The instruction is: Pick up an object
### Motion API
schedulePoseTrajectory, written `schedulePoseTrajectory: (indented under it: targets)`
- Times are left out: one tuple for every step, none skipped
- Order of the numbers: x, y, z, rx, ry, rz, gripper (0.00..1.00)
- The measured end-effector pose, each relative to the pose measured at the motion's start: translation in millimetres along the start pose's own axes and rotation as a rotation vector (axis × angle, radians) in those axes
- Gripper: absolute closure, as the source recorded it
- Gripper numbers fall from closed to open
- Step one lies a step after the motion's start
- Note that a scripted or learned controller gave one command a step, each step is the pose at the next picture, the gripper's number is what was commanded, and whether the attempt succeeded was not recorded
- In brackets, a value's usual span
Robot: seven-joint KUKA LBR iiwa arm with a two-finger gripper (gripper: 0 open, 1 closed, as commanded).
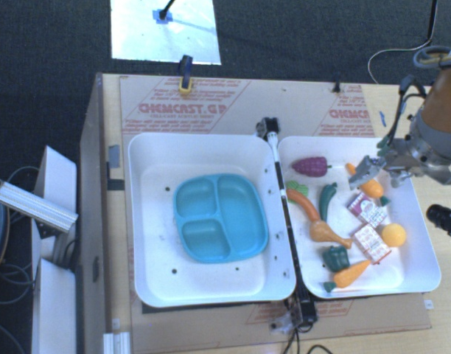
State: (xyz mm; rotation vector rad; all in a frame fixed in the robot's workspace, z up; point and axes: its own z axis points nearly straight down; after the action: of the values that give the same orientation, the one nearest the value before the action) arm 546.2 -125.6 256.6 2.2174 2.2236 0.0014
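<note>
The right bin (417, 220) holds several toy foods. A purple eggplant (310, 166) lies near its back wall, with a green pepper (326, 198) and a long orange carrot (303, 203) in front of it. A chicken drumstick (329, 233), a dark green piece (335, 258) and an orange piece (351, 273) lie toward the front. Two small cartons (368, 210) (371, 243) and a yellow fruit (393, 234) lie at the right. My gripper (373, 168) hangs over the bin's back right, just above a small orange fruit (371, 189). I see nothing held in it.
The left bin (152, 198) carries a blue divided plate (219, 217). A black clamp (268, 128) sits at the back of the rim between the bins. The grey arm (439, 116) enters from the right over the bench edge.
</note>
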Motion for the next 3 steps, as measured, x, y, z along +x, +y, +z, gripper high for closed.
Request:
schedulePoseTrajectory:
  targets:
    - [40, 32, 119, 0.004, 0.001, 0.000, 0.00]
    - [42, 14, 173, 0.002, 0.000, 0.002, 0.00]
    - [37, 124, 171, -0.004, 0.000, -0.002, 0.00]
